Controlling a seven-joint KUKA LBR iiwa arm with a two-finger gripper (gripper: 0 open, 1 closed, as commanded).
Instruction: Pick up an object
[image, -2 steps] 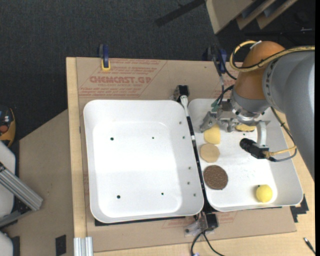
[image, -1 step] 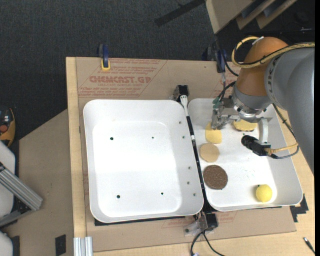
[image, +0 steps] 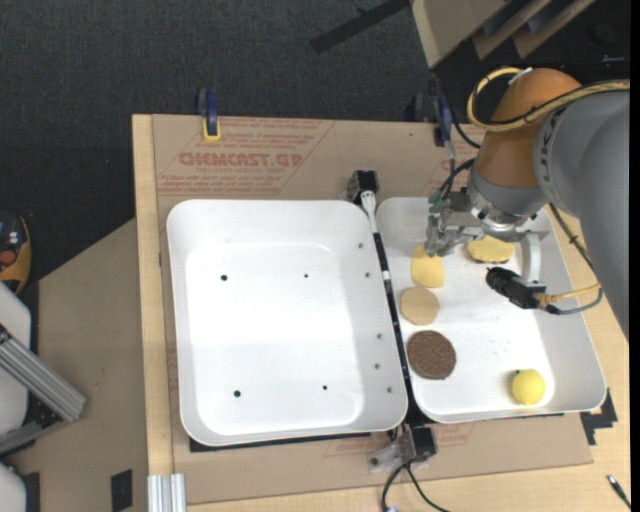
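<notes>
The pale yellow block (image: 428, 270) sits near the left wall of the right bin (image: 560, 400), and it looks light, a bit soft and easy to squash, so I'd pinch it across its flat sides. The gripper (image: 437, 240) hangs right above it; I can't tell its state, and nothing looks held. Below lie a tan disc (image: 419, 305), a brown cookie (image: 432, 354) and a lemon (image: 527, 386)

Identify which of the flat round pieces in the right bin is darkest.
The dark brown round disc, lying below the tan disc; the others are pale yellow or tan.
</notes>
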